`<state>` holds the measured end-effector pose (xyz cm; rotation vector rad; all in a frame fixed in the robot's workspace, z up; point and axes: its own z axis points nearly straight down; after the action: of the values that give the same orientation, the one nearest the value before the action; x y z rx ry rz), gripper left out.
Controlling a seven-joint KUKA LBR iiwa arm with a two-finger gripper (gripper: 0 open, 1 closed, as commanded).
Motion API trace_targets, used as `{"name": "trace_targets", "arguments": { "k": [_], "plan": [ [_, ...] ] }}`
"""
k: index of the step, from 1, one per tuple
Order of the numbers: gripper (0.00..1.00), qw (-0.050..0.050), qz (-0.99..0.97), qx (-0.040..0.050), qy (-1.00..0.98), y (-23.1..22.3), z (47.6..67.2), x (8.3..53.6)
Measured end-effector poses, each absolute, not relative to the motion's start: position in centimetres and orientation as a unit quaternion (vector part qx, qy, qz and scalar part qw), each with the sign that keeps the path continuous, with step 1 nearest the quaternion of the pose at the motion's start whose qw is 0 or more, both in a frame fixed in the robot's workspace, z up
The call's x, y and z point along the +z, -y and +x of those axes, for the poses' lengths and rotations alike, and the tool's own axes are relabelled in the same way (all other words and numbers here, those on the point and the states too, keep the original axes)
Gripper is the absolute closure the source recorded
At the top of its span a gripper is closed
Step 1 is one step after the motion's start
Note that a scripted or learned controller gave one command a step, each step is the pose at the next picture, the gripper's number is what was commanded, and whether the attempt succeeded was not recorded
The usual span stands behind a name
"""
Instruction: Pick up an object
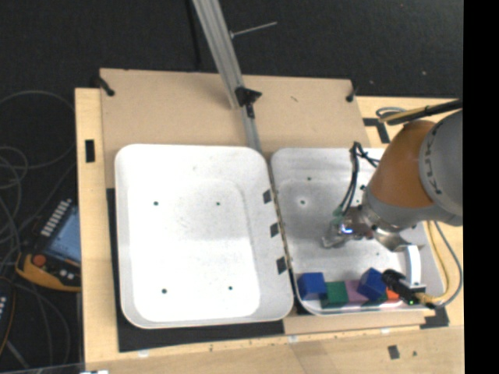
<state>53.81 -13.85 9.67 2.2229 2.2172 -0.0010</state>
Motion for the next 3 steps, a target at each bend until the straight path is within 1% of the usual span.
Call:
{"name": "trace_targets", "arguments": {
  "k": [1,2,3],
  "plan": [
    [1.0,0.003,0.708,0.0011,-0.706,12.0,48.4,9.9],
    [1.0,0.004,0.706,0.0016,-0.708,9.4,49.2,9.8],
    [1.0,0.003,0.705,0.0033,-0.709,5.9,48.6,20.1]
  ]
}}
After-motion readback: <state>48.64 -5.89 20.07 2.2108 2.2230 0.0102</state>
